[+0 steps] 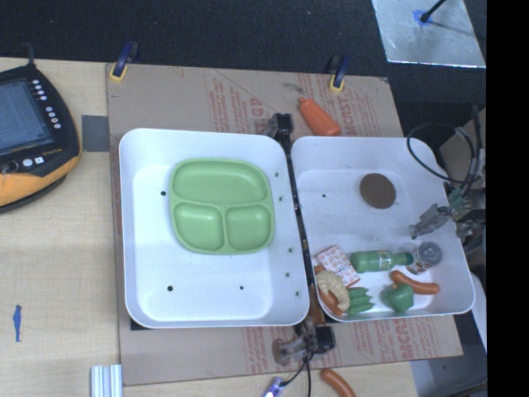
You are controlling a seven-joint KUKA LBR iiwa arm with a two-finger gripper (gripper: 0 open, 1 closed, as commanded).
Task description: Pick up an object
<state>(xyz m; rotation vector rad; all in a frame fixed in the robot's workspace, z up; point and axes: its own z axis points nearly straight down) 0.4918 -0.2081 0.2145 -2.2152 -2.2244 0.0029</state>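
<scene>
Nothing is lifted yet, as I judge it. On the bench [66, 255], the left bin [140, 296] carries a green divided plate [221, 205]. The right bin [331, 160] holds a brown disc [378, 190], a green bottle [378, 261] and small toy foods. My fingers [433, 217] sit at its right rim, near the bottle; released or clenched, I cannot tell.

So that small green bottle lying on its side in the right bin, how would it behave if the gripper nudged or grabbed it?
The small green bottle lies on its side, so a nudge would probably roll it. Its round, smooth-looking body may slip between fingers. It looks small, likely light, and toys crowd its left end.
</scene>
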